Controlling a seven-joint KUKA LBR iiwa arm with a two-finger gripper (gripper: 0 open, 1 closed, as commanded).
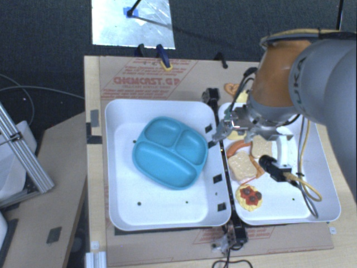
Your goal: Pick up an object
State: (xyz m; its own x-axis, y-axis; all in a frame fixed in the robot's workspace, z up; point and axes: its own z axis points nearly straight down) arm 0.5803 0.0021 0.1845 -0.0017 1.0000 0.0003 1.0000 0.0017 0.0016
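Observation:
My gripper (pixel 225 128) hangs low over the left edge of the right bin (pixel 323 194), just by the divider between the two bins. Under and to the right of it lie toy foods: a curved orange sausage (pixel 237 147), a tan bread slice (pixel 241 165), a second pale slice (pixel 260 148) partly under the wrist, and a small round pizza (pixel 249 196) with red toppings near the front. I see nothing held in the gripper. The arm's bulk hides the back of the right bin.
A blue divided plate (pixel 170 151) lies in the left bin (pixel 128 205). A black connector with a yellow cable (pixel 277 171) loops over the right bin. A small orange cookie-like piece (pixel 231 88) sits on the cardboard behind the bins.

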